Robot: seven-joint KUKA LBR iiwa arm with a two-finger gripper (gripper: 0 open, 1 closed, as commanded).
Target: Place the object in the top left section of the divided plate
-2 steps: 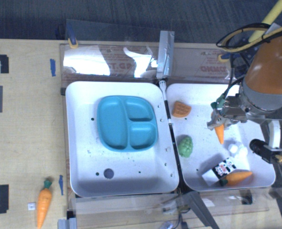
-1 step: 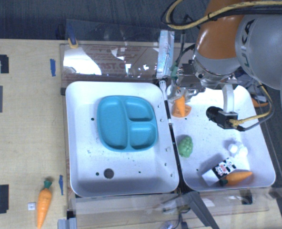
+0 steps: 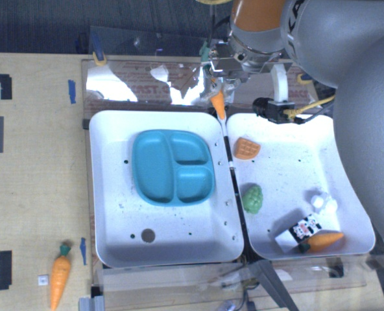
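The arm is reaching in over the far edge of the bins, and its pincer [image 3: 216, 76] is hanging just above the ridge where the left bin [image 3: 108, 193] and the right bin [image 3: 348, 173] meet. A small orange carrot [image 3: 217, 104] is dangling point-down from the fingers, which are closing on its top end; only a narrow gap is showing between them, filled by the carrot.

The blue plate [image 3: 174, 167] is lying in the middle of the left bin, near and forward-left of the carrot. Its sections are empty. By my reading, the step in hand is the carry toward the plate.

To do it well, the arm should be keeping the carrot high enough to clear the bin wall and the plate's rim, moving across without swinging it, since the grip on the tip looks slight. The release should be coming low over the target section, well inside its dividers, so the carrot is not rolling or bouncing into a neighbouring one.

A waffle [image 3: 246, 148], a green lump [image 3: 252, 197] and other bits are sitting in the right bin; another carrot [image 3: 60, 275] is lying on the desk [image 3: 30, 173].
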